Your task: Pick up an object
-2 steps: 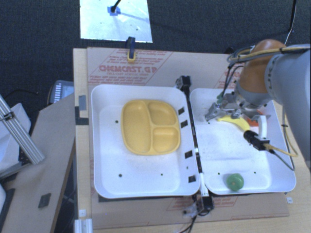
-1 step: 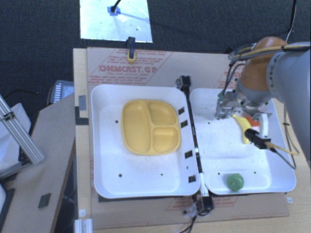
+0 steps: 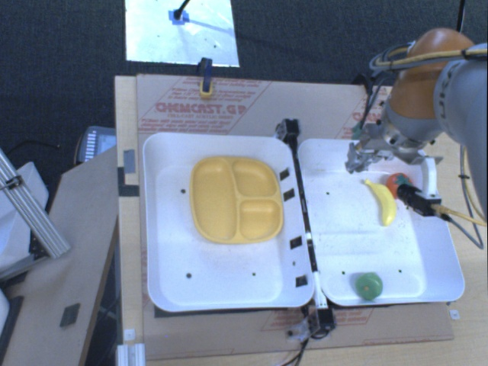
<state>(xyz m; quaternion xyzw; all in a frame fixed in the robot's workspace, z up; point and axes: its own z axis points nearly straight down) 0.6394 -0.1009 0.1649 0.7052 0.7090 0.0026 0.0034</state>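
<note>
A yellow banana [image 3: 382, 200] lies in the right bin [image 3: 343, 235], toward its right side. A small red object [image 3: 397, 181] sits just beyond the banana's far end, partly hidden by the arm's hardware. A green round object [image 3: 369, 285] rests near the right bin's front edge. My gripper [image 3: 357, 163] hangs over the far part of the right bin, just left of and above the banana's upper tip. Nothing shows between its fingers.
The left bin [image 3: 164, 204] holds a yellow divided plate [image 3: 235, 200] with three compartments. A black divider strip [image 3: 297, 204] runs between the bins. Cables [image 3: 450, 216] trail from the wrist over the right bin's right rim. A cardboard sheet [image 3: 229, 101] lies behind.
</note>
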